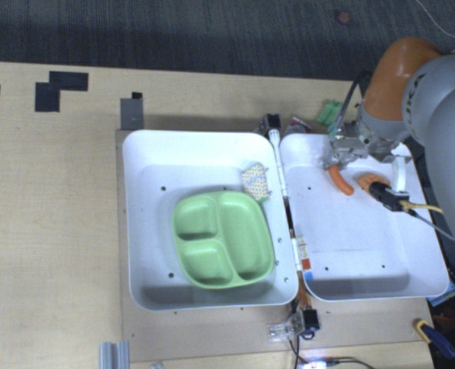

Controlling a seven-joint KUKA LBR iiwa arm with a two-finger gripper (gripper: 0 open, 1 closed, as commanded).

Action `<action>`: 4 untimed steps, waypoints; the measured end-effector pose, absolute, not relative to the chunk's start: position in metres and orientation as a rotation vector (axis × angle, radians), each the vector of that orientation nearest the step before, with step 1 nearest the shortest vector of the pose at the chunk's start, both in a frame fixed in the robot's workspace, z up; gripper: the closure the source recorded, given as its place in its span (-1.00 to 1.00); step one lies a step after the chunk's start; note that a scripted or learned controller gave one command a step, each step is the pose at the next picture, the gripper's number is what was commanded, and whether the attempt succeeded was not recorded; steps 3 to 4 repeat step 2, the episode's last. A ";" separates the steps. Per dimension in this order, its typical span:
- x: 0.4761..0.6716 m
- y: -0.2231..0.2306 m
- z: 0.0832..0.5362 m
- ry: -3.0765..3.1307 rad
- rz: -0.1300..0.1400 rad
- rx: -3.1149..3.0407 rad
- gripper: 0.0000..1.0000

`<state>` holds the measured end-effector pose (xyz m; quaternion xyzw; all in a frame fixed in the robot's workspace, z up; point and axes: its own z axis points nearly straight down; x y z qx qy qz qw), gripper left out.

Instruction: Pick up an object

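Note:
A small orange-red, carrot-like object (341,181) lies near the back of the right bin (366,252). My gripper (337,158) hangs right over its upper end, close to the bin's back wall; the view does not show whether it touches the object. A second orange piece (372,180) lies just to the right of it. In the left bin (147,206) sits a green divided plate (222,238), with a small patterned pale item (255,180) at the plate's back right corner.
The grey arm with its orange band (396,75) comes in over the right bin's back right corner. A green item (329,115) lies outside the bins, behind the right one. The divider between the bins (286,206) runs just left of the gripper.

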<state>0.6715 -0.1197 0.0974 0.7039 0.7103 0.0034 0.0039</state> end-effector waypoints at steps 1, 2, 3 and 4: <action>0.641 -0.057 0.186 2.225 0.007 2.213 1.00; 0.554 -0.029 0.221 2.222 0.004 2.218 1.00; 0.554 -0.029 0.221 2.222 0.004 2.218 1.00; 0.554 -0.029 0.221 2.222 0.004 2.218 1.00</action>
